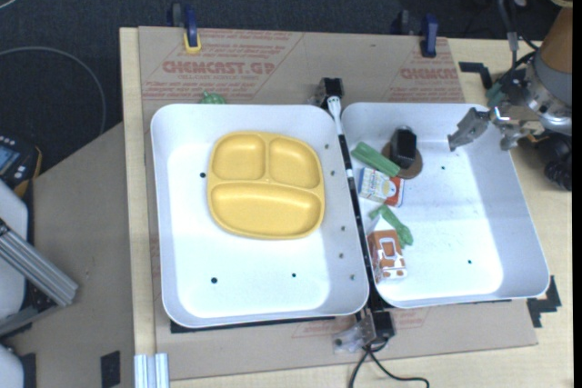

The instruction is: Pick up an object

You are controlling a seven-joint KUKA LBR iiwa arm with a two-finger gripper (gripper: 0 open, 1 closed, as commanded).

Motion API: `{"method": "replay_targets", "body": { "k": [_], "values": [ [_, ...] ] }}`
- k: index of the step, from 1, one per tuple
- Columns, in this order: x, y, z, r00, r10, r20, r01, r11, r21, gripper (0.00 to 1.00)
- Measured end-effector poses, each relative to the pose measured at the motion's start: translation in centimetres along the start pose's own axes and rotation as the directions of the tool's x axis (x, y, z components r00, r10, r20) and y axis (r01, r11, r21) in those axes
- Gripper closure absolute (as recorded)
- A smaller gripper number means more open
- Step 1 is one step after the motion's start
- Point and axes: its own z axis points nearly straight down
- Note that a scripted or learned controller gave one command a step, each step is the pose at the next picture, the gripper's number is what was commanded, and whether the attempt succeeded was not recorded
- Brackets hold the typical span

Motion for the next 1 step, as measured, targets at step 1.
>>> {"method": "replay_targets", "body": {
  "k": [1],
  "values": [
    [5.60,0.85,13.96,1.000,-0.004,-0.004,0.004,1.000,0.006,0.00]
  ]
}}
